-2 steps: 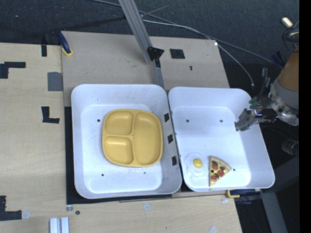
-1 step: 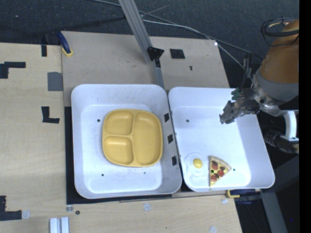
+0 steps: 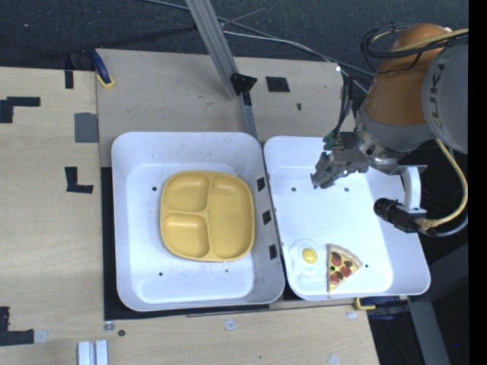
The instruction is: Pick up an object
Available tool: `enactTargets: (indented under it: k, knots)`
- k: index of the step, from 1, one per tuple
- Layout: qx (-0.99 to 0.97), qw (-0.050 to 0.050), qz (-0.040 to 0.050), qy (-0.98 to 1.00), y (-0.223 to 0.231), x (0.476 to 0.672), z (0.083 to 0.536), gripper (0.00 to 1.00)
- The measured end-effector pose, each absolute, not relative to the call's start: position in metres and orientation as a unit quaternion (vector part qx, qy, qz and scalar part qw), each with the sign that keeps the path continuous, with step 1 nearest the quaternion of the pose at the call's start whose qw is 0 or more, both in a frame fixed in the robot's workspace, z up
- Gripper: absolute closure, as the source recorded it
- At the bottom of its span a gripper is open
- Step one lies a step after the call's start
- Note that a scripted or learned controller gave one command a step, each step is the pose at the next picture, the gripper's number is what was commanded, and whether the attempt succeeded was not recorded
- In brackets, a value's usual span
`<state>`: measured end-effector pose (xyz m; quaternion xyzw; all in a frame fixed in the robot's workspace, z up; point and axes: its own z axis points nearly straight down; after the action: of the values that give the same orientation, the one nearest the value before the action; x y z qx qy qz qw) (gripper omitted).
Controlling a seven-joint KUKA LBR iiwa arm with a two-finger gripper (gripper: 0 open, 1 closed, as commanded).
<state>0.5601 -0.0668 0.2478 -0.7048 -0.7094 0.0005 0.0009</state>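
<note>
The robot's hand (image 3: 326, 175), its grip impossible to tell, hovers over the right bin (image 3: 396, 276), apparently mid-approach, and must travel toward six o'clock to reach the pizza slice (image 3: 341, 267) or fried egg (image 3: 307, 256).

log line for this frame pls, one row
phase: approach | gripper: above right bin, upper part, nothing seen between fingers | right bin: fried egg, pizza slice near front | left bin: yellow divided plate
</note>
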Motion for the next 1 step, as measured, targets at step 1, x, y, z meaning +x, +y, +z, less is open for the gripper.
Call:
enactTargets:
  k: [1]
  knots:
    - [-0.705, 0.001, 0.0007, -0.709, -0.0144, 0.5818, 0.2318, 1.0]
